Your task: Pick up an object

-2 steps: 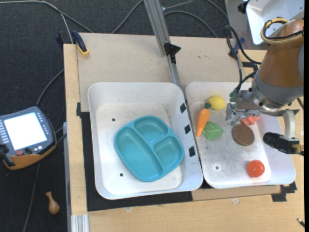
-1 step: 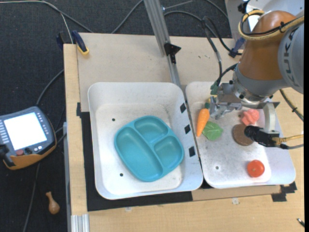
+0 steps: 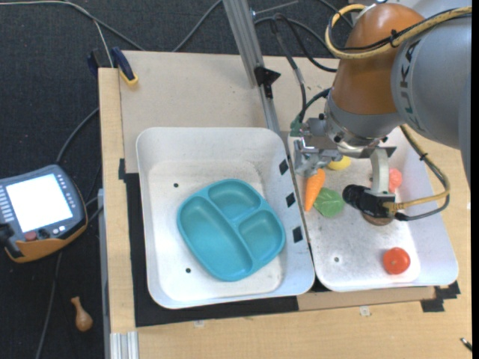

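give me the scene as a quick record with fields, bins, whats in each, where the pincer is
left bin: holds a blue divided plate
right bin: holds a toy carrot, a green toy, a red tomato-like toy, a yellow piece, a pink piece
arm: reaches in from the right, over the right bin
pincer: low over the right bin's left side, just above the carrot's top
carrot: lies beside the green toy, touching or nearly so
grasp: cannot tell
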### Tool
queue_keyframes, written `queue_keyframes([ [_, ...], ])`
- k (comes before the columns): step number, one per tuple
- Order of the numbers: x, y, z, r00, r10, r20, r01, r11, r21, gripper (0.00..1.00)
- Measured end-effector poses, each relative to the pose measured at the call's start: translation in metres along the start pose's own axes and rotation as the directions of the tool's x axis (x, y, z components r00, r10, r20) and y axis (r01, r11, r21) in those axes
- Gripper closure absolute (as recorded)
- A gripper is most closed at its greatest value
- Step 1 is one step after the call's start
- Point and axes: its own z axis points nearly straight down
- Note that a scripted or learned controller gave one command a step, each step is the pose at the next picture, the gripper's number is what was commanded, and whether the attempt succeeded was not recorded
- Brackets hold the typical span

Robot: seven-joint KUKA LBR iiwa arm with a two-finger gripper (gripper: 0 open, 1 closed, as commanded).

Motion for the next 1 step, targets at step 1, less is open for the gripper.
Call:
queue_keyframes([
  [1,0.0577,0.0023,0.0086,1.000,0.001,0.001,-0.001,1.000,0.002,1.00],
])
